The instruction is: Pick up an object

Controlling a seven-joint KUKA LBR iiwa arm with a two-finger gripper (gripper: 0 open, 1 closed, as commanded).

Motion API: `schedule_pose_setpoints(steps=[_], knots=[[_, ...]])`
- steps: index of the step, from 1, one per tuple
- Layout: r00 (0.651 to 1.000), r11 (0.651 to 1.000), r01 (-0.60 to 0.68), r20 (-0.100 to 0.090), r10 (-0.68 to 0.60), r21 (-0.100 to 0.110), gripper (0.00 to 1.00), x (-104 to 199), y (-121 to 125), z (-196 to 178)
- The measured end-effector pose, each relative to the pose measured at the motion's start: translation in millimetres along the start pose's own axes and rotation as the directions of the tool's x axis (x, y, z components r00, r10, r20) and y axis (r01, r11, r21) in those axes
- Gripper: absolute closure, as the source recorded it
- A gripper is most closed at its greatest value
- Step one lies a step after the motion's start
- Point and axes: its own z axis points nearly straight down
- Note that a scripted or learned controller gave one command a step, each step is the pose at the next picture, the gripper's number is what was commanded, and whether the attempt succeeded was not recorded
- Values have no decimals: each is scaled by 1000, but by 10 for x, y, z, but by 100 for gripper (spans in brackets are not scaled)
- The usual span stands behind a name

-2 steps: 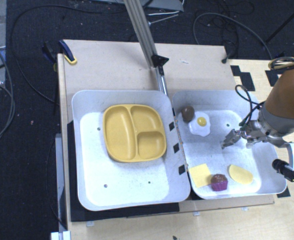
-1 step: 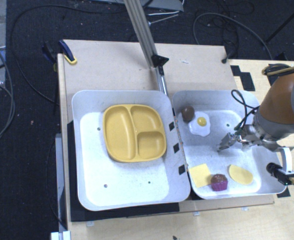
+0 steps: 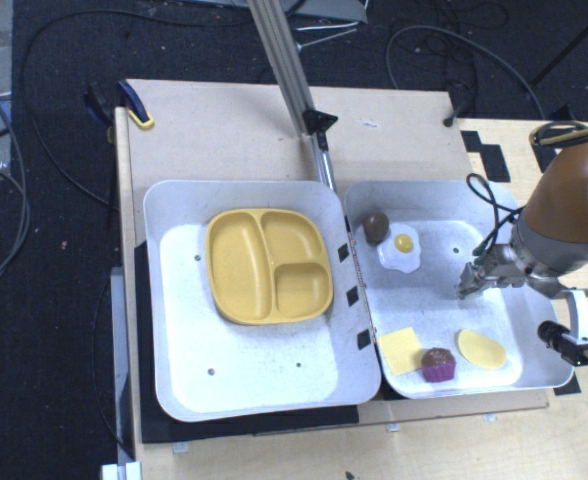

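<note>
Fried egg (image 3: 402, 249): near the right bin's (image 3: 444, 200) far-left corner, just beside a brown ball (image 3: 375, 227).
Gripper (image 3: 474, 278): low over bare floor mid-bin; whether it is apart or together, I cannot tell.
Doing it well: probably pick one isolated piece, centre over it, descend straight.
Near edge: cheese slice (image 3: 398, 349), purple lump (image 3: 437, 364), yellow disc (image 3: 481, 349); cheese touches the lump.
Open room: bin's middle and far-right corner.
Left bin (image 3: 174, 298): yellow tray (image 3: 270, 265).
</note>
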Motion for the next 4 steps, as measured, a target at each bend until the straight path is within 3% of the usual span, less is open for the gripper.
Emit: schedule_pose_setpoints(steps=[1, 3, 4], knots=[[1000, 1000, -2, -2, 2, 2, 100, -48, -46, -454], [1000, 1000, 4, -1, -4, -1, 100, -25, 51, -1727], [1000, 1000, 7, -5, -7, 8, 100, 590, 97, -1610]])
